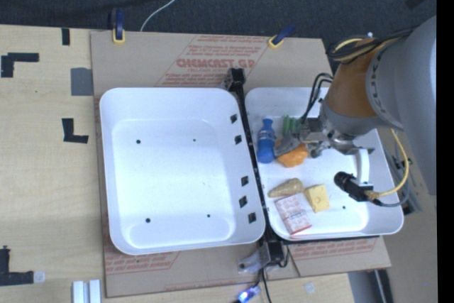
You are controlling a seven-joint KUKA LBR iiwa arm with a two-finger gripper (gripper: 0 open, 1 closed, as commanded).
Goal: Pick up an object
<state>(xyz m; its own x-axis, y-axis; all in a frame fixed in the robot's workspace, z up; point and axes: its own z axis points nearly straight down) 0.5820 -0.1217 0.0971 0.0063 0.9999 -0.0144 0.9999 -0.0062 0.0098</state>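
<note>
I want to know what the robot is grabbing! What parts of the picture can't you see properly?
- Gripper: in the camera view the wrist covers it, so its state is unclear.
- Green thing: partly hidden behind the arm.
- Orange object: its top edge tucks under the gripper; whether it is held cannot be told.
- Red and white packet: print too small to read.

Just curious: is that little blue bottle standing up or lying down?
Lying down. The blue bottle lies lengthwise on the right bin's floor, near the divider.
</note>
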